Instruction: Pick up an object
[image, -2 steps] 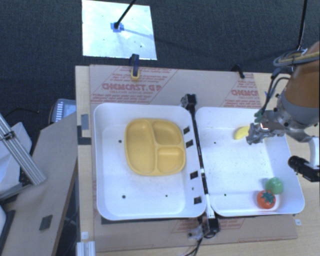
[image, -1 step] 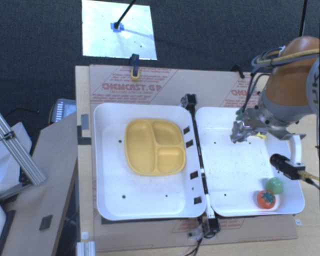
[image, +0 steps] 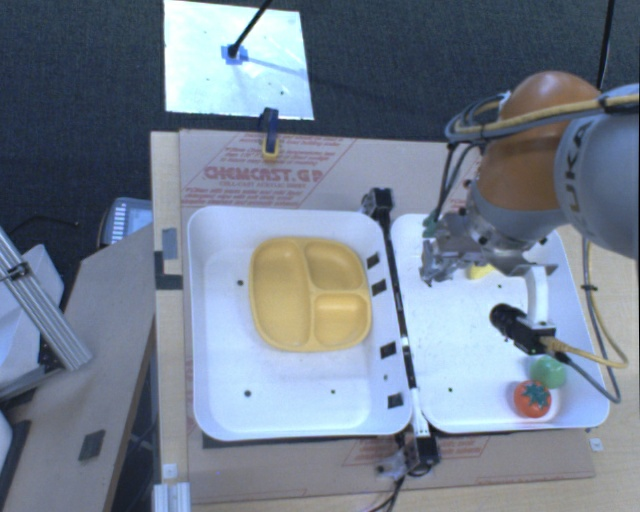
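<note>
Now | fingers (image: 432, 270) over right bin (image: 452, 345), spread or pressed together: cannot tell | orange toy (image: 533, 399) round, axis unclear

Yellow divided plate (image: 308, 293): three compartments, one long and two smaller, lying flat and right side up in the middle of the left bin (image: 215, 400), clear of all walls.

Orange round object (image: 532, 398), green patch on top: right bin (image: 460, 380), near right corner.

Green round object (image: 548, 372): just behind the orange one, by the right wall; contact unclear.

Small yellow piece (image: 480, 270): far half of the right bin, partly hidden.
</note>
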